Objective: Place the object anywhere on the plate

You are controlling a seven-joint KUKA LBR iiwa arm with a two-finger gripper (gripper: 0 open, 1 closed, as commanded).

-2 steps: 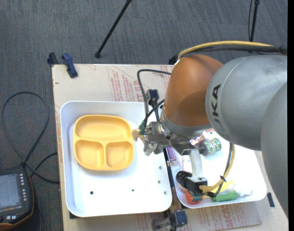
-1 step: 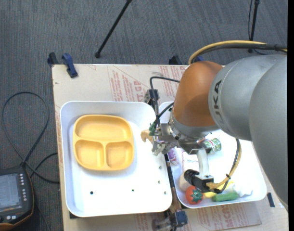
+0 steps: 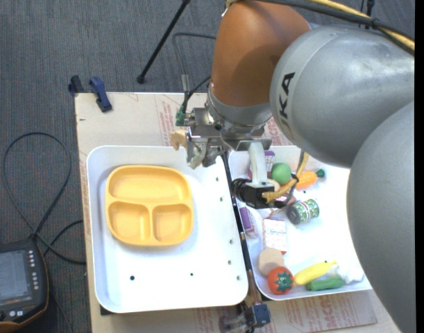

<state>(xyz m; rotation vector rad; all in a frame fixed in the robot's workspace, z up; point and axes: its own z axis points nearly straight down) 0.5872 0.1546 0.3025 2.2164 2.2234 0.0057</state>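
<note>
Camera view, looking down at a slant, shows the yellow plate [image 3: 150, 205] with three compartments lying in the left white bin [image 3: 198, 283], toward that bin's left side. The end effector [image 3: 198, 159] hangs over the upper edge of this bin, just right of the plate's top right corner; whether it is clenched or released cannot be told, and nothing can be seen between its tips. The grey arm [image 3: 336, 82] with its orange band [image 3: 257, 47] covers much of the right white bin [image 3: 336, 245]. In that right bin lie a tomato [image 3: 280, 280], a banana [image 3: 314, 272], a green ball [image 3: 282, 173], a small can [image 3: 304, 211] and a white carton [image 3: 275, 233], all well apart from the plate. Both bins rest on the surface [image 3: 139, 120].
</note>
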